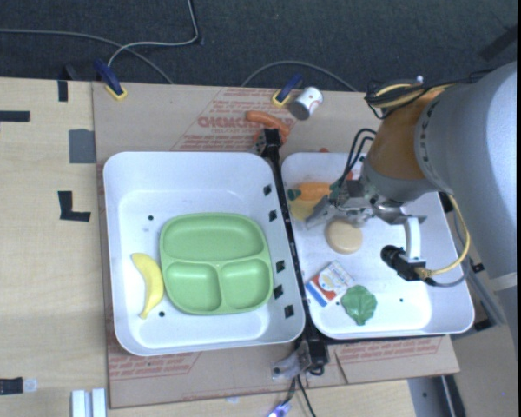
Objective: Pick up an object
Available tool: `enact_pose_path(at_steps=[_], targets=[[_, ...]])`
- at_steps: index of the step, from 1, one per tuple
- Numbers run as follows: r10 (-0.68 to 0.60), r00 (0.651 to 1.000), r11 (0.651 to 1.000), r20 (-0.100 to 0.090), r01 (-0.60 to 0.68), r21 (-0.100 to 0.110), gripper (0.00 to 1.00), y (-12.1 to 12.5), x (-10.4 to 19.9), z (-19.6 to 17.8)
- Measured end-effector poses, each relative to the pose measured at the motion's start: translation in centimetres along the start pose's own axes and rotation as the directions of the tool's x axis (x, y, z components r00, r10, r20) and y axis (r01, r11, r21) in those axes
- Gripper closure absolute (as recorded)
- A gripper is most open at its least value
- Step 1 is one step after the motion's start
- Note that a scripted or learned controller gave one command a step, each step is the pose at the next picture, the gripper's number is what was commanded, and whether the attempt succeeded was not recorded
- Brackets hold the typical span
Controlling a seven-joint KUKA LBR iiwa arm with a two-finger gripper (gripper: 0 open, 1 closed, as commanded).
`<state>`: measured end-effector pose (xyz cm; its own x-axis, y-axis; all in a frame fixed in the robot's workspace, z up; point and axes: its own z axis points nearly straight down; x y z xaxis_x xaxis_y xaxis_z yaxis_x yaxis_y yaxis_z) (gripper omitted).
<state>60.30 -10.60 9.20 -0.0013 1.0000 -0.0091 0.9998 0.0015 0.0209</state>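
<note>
My gripper (pixel 337 209) hangs low over the right bin (pixel 434 315), at its upper left part. Directly under and just below it lies a tan round bun-like object (pixel 345 236). An orange and yellow toy (pixel 308 193) sits against the bin's left wall, just left of the gripper. Nearer the front of that bin lie a small red, white and blue packet (pixel 329 284) and a green leafy lump (pixel 359 304). The arm's grey body and orange band (pixel 399 142) cover the bin's upper right part.
The left bin (pixel 126 181) holds a green divided plate (pixel 216 261) and a yellow banana (pixel 148 282) at its left. Black clips line the wall between the bins. Cables, clamps and a small white cylinder (pixel 306 102) lie on the cardboard behind the bins.
</note>
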Motion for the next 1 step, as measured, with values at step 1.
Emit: enact_pose_path(at_steps=[1], targets=[[0.0, 1.0, 1.0, -0.003, 0.0, 0.002, 0.0, -4.65, 0.12, 0.03]])
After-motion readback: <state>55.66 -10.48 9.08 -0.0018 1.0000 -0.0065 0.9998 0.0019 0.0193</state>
